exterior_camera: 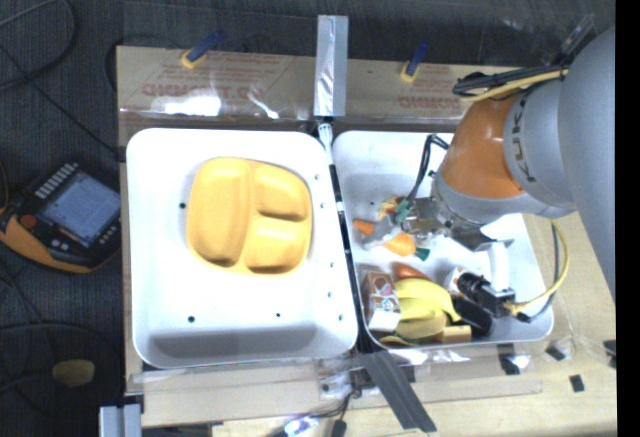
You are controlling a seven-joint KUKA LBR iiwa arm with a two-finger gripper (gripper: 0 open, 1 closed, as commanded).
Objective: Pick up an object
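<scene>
I see a small orange piece point(400, 245) among clutter in the right bin point(372, 153), centre-right of frame; I can't tell the tool's point(412, 217) opening.

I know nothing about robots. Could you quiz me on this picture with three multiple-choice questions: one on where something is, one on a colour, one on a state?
1. Where does the big yellow tray lie?
A. in the left bin
B. in the right bin
C. on the floor

2. What colour is the band on the arm above its wrist?
A. green
B. orange
C. purple

3. How does the yellow tray sit?
A. lying in the bin, apart from the arm
B. lifted above the bench
C. hanging from the arm

Answers:
1 A: the yellow tray rests inside the left bin.
2 B: the band is orange.
3 A: the arm hangs over the right bin.
</scene>
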